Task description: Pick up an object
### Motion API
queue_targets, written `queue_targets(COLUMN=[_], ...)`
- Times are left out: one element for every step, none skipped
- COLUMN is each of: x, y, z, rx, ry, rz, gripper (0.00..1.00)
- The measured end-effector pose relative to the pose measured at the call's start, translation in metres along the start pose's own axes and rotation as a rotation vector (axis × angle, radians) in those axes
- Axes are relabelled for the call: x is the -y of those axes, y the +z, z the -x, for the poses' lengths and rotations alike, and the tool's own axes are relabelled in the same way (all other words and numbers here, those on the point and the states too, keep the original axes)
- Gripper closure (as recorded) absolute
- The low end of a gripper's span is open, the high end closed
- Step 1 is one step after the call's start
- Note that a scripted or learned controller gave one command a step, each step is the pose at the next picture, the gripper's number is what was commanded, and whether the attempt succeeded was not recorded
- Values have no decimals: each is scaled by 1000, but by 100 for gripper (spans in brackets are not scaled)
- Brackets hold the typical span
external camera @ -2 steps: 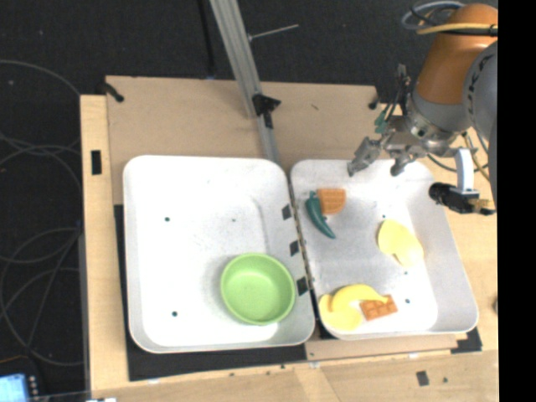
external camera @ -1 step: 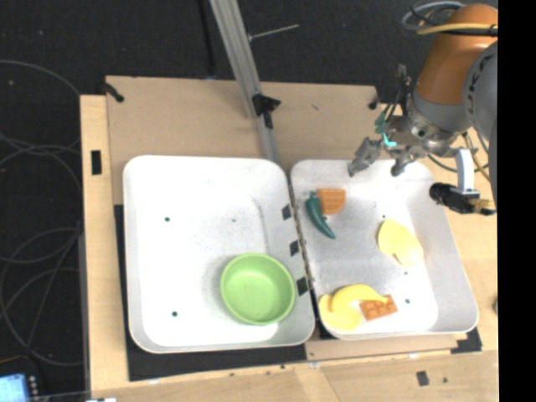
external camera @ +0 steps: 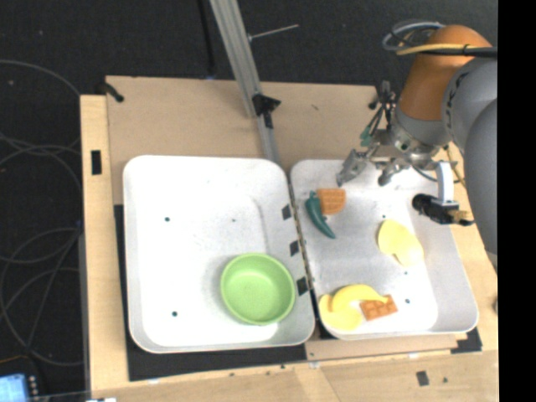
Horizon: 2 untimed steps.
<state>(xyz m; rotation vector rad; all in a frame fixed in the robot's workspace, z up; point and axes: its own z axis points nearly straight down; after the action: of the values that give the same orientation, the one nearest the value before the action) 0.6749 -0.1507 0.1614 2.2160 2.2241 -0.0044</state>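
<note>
Nearest the pincer (external camera: 368, 171): a teal pepper-like piece (external camera: 320, 216) in the right bin (external camera: 444, 304), near the dividing wall, long axis slanting from upper left to lower right, tip toward lower right. Touching its upper end, an orange block (external camera: 332, 199). Farther right, a yellow slice (external camera: 398, 239); toward the front wall, a yellow piece (external camera: 347, 300) with an orange waffle-like piece (external camera: 378, 308) on it. In the left bin (external camera: 167, 182), 1 green bowl (external camera: 258, 288), upright. Pincer hanging over the right bin's back edge, 2 fingers spread apart, gripping nothing. Arm (external camera: 435, 74) entering from the right, orange band above the wrist. Beneath both bins, a tan worktop (external camera: 167, 115).
</note>
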Motion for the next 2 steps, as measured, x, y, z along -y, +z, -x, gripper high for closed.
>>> queue_targets(x=[-3,-6], y=[57,54], z=[-3,-1], rx=[-1,0], ry=[0,-3], rz=[6,7], gripper=[0,0])
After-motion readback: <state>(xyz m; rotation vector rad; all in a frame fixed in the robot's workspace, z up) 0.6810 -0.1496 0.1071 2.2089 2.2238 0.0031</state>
